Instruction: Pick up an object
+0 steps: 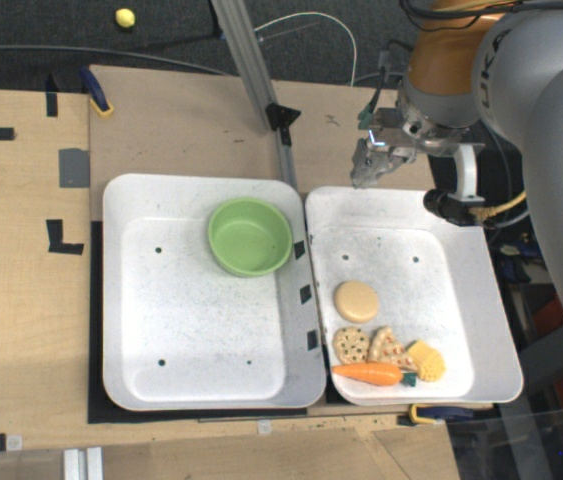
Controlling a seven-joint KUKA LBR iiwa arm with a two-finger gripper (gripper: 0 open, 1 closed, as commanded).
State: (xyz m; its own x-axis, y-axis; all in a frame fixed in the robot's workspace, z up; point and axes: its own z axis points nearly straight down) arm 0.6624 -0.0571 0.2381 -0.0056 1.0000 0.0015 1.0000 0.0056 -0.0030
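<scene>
The right bin (461, 268) holds several small food toys near its front. A round tan bun (357, 301) lies mid-bin. Below it sit a brown lattice cookie (351, 345), a pale knobbly piece (386, 345), a yellow corn piece (427, 360) and an orange carrot (368, 373). A green bowl (250, 236) stands upright in the left bin (141, 298), near its back right corner. My gripper (369, 168) hangs above the back left rim of the right bin, well away from the toys, with nothing seen between its fingers.
A grey metal pole (246, 53) slants from the top down to the gap between the bins. A small yellow ball (125, 17) lies on the dark floor at the back left. Black cables (471, 208) trail beside the right bin's back right corner.
</scene>
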